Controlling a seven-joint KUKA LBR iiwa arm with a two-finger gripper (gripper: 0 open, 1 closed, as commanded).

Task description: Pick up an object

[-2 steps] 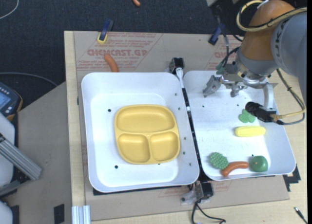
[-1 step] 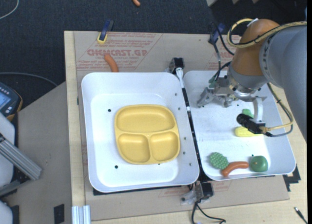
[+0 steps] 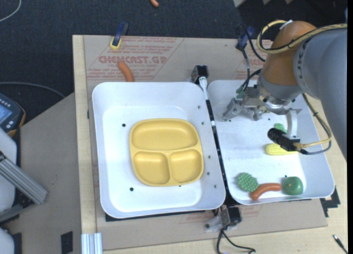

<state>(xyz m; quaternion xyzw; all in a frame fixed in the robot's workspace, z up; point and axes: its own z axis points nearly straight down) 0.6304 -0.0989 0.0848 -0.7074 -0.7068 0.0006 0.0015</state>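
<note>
My gripper (image 3: 242, 115) hangs low over the far left part of the right bin (image 3: 242, 142), its fingers spread open with nothing between them. Toys lie in this bin. A yellow one (image 3: 277, 149) sits at mid right, with a small green piece (image 3: 279, 128) just behind it beside a black cable. Along the near edge are a bumpy green toy (image 3: 247, 181), an orange sausage (image 3: 265, 190) and a round green fruit (image 3: 293, 185). All of them lie apart from the gripper, to its right and nearer the front.
The left bin (image 3: 110, 137) holds a yellow divided plate (image 3: 165, 151). An orange sausage (image 3: 126, 71) lies on the cardboard behind that bin, near a blue and yellow clamp (image 3: 117, 36). Black clips (image 3: 199, 73) sit on the ridge between the bins.
</note>
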